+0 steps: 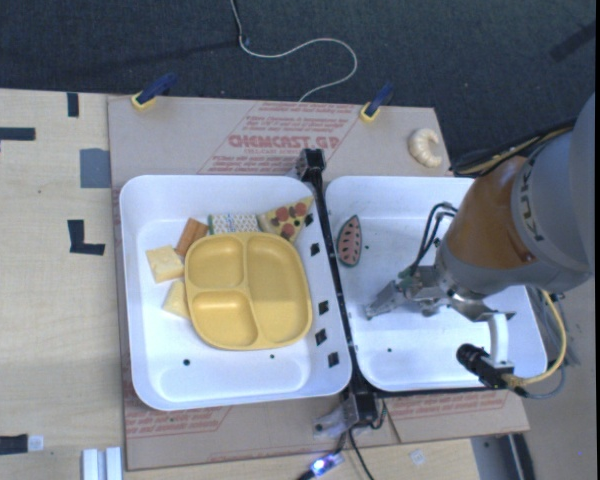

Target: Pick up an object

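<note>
A toy watermelon slice [349,240] lies in the right bin [420,373], close to its left wall. My gripper [382,301] hangs over the middle of that bin, pointing left, a short way below and to the right of the slice and apart from it. Nothing shows in its grasp. The left bin [230,388] holds a yellow divided plate [248,290]. Around the plate's upper and left rim lie a pizza slice [289,217], a brown cracker [190,235] and a pale square biscuit [164,263].
The grey arm with its orange band [495,233] covers the right bin's right half. A black cable and connector [485,363] hang near the bin's front right. A pale croissant-shaped toy [427,146] lies outside on the cardboard. A black divider [325,268] separates the bins.
</note>
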`<action>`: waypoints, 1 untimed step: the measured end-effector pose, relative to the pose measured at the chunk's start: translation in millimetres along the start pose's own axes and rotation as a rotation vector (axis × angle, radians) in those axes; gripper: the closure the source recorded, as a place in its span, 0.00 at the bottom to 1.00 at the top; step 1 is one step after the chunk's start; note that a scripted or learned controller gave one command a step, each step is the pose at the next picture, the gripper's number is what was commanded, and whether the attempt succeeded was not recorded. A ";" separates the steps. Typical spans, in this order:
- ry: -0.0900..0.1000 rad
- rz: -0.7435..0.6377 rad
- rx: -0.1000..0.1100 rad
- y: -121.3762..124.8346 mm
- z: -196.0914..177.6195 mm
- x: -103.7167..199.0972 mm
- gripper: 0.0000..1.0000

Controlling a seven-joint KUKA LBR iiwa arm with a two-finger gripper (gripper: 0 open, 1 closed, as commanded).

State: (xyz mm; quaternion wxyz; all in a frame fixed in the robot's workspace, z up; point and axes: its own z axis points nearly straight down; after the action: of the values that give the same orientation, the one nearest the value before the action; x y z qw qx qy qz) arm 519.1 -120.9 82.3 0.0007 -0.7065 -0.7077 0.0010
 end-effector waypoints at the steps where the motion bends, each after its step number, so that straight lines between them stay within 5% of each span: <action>1: -0.001 0.000 -0.002 0.7 -12.7 -0.6 1.00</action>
State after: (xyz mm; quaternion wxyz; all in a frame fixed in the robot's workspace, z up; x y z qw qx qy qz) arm 519.7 -121.5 95.0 -0.0005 -0.7066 -0.7076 0.0006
